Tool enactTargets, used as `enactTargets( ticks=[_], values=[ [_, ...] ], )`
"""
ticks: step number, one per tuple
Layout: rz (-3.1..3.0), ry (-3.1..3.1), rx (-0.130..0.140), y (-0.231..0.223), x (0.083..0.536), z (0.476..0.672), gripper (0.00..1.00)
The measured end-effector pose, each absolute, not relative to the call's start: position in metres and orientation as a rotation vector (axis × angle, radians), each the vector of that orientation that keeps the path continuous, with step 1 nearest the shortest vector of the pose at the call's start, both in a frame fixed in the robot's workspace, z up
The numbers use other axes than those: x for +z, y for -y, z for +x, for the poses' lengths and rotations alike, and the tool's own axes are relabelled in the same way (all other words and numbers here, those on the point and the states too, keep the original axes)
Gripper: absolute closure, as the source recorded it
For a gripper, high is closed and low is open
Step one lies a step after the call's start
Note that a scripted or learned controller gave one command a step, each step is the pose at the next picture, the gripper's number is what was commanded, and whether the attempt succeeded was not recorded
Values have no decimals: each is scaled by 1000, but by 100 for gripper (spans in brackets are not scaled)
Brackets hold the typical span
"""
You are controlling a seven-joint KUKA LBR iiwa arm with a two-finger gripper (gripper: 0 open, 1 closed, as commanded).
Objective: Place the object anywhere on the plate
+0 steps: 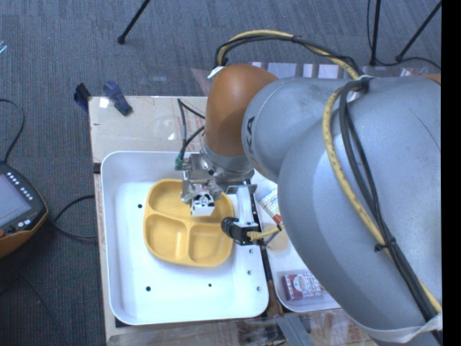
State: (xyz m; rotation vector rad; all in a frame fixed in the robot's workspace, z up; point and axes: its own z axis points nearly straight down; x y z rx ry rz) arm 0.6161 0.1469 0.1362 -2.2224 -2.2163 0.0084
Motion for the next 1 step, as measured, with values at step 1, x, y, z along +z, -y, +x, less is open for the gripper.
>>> enactTargets(
  ticks=[1],
  values=[
    [-2221,2218,10,-147,136,616,0]
  ],
)
